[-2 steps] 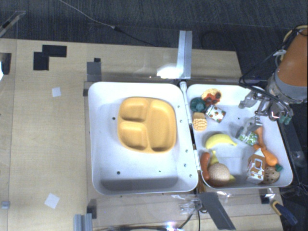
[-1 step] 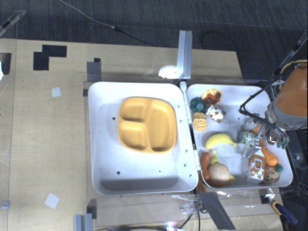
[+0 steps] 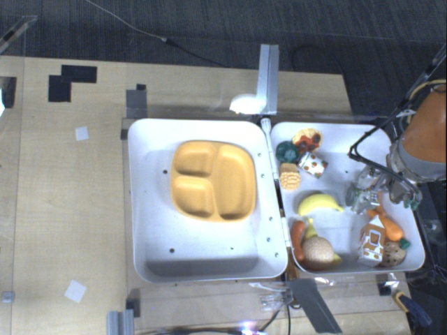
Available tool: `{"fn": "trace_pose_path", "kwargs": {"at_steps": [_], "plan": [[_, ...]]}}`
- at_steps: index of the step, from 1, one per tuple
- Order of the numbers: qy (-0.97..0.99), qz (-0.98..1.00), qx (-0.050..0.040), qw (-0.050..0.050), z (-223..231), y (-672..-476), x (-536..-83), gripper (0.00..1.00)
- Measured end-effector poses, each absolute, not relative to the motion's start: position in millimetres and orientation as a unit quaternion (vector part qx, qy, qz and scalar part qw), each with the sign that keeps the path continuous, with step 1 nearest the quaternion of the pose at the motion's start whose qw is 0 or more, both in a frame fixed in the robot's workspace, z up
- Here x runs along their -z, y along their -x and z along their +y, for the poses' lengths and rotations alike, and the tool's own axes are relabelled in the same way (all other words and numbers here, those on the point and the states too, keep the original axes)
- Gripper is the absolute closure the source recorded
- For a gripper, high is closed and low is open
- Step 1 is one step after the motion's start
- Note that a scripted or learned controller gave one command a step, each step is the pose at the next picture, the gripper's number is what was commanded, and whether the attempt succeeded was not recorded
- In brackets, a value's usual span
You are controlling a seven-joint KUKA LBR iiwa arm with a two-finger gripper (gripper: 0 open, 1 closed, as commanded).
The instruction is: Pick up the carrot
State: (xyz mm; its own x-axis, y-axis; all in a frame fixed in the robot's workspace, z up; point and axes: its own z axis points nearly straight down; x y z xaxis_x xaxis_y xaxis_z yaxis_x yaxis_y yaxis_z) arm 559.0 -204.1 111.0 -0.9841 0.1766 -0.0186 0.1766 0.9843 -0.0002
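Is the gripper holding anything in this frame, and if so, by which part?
Cannot be told. The gripper sits low in the right bin just above the carrot, but no object is visible between its fingers.

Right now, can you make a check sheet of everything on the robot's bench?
Surface: wooden bench with two white bins; left bin, right bin.
Job's things: carrot in the right bin, near its right wall.
Clutter: yellow divided tray in the left bin; banana and other toy foods in the right.
Pincer: pincer low over the right bin, beside the carrot.
Cables: thin cable across the dark floor.
Surroundings: dark carpet.
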Motion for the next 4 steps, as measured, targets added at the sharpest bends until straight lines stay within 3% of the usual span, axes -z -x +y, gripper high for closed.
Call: {"fn": "trace_pose_path", "kwargs": {"at_steps": [1,2,3,4], "plan": [[-0.053,0.998,0.0008,0.016,-202.2,-497.1,-121.0,1.00],[-0.172,0.985,-0.0001,0.007,-203.1,-505.7,-96.8,1.00],[-0.259,0.966,0.0018,0.016,-173.4,-495.3,-94.6,1.00],[-0.401,0.916,-0.0008,0.005,-164.1,-489.9,-107.8,1.00]]}}
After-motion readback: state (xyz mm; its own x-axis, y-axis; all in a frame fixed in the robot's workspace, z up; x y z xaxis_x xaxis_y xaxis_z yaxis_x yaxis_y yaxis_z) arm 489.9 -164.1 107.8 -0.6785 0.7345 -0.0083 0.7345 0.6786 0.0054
